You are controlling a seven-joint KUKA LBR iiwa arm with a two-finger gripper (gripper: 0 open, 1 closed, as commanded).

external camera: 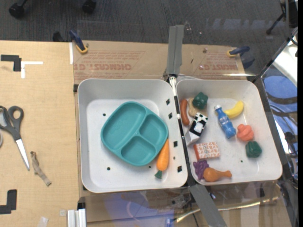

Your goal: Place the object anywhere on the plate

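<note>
Cardboard-covered bench (38, 93) spreads left of and behind the plate. Left white bin (85, 126) holds the teal three-compartment plate (135, 134), which lies flat and turned at a slant, all compartments bare. Right white bin (265, 126) sits just right of the plate's bin, walls touching. Grey strip (175, 48) runs away behind the plate, along the seam of the two bins. Scissors (16, 131) lie on the cardboard well left of the plate. Carrot (163, 157), orange with a green stub, lies at the plate's lower right rim, touching it, body on the bin floor alongside; whether it rests on the rim is unclear. The other toys lie right of the plate in the other bin. Nearest are a hot dog (184, 111), a black-and-white figure (199, 123), a red-patterned box (207, 150) and purple grapes (200, 168). Farther right are a drumstick (217, 174), a blue bottle (225, 122), a banana (234, 109) and a dark green vegetable (200, 100). Farthest are an orange-pink lump (245, 132) and a green lump (253, 149).
</note>
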